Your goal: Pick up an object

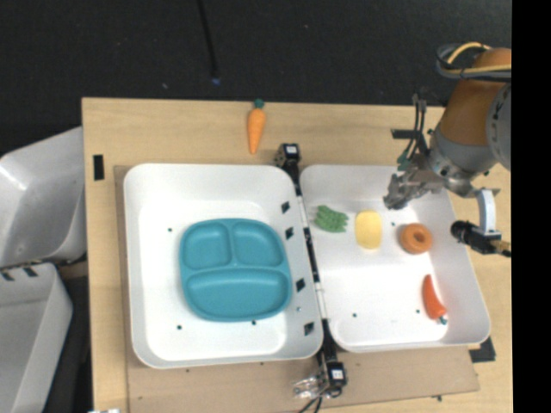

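Gripper [398, 198] hovers over right bin [379, 317] near yellow fruit [368, 230]; grip state unclear. Nothing lifted; pick not yet done.

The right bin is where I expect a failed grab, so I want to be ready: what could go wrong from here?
Three risks, as I judge them:
1. The claw sits above and between the yellow piece and the orange ring, so a descent could land in the gap.
2. The green piece lies close beside the yellow one and could get nudged.
3. The red piece lies near the right bin's wall, leaving little room to grasp.
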Robot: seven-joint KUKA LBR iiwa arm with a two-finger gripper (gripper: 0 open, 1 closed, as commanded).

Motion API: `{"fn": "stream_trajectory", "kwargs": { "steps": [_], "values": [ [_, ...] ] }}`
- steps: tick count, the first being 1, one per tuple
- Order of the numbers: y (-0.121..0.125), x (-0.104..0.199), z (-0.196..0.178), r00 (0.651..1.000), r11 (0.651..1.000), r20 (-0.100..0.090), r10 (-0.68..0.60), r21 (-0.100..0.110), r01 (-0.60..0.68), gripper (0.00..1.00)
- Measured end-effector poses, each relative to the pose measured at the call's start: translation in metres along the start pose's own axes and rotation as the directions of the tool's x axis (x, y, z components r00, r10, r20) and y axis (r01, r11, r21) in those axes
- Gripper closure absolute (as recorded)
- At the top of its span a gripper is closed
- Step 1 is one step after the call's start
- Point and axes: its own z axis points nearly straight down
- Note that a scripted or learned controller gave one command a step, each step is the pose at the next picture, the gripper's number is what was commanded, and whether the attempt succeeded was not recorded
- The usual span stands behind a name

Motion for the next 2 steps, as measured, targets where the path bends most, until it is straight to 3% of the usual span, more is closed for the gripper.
{"fn": "stream_trajectory", "kwargs": {
  "steps": [2],
  "values": [
    [0.006,-0.003,-0.084,1.000,1.000,-0.001,-0.005,0.002,0.005,1.00]
  ]
}}
